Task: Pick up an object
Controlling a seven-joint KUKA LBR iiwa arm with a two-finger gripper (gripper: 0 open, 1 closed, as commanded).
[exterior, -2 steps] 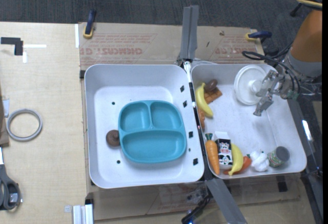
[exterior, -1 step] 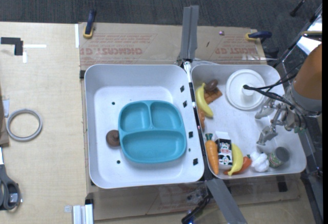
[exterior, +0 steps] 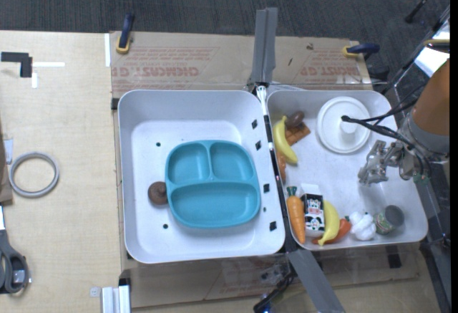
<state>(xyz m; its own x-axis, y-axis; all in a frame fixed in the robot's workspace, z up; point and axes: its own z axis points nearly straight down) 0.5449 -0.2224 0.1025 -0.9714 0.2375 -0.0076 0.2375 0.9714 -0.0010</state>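
My gripper (exterior: 373,167) hangs over the right side of the right bin (exterior: 336,177), above bare floor, with nothing seen in it. Just left and behind it lies a white round dish (exterior: 343,125). In front of it sit a grey can (exterior: 390,219) and a white crumpled object (exterior: 363,225). Along the bin's left wall are a banana (exterior: 284,143), a brown piece (exterior: 296,129), a carrot (exterior: 296,217), a small cow-print carton (exterior: 313,213) and a second banana (exterior: 330,223).
The left bin (exterior: 130,161) holds a blue divided plate (exterior: 212,183) and a brown round piece (exterior: 157,193). A grey post (exterior: 265,46) stands behind the seam between the bins. A tape ring (exterior: 32,174) and scissors (exterior: 13,270) lie on the bench at the far left.
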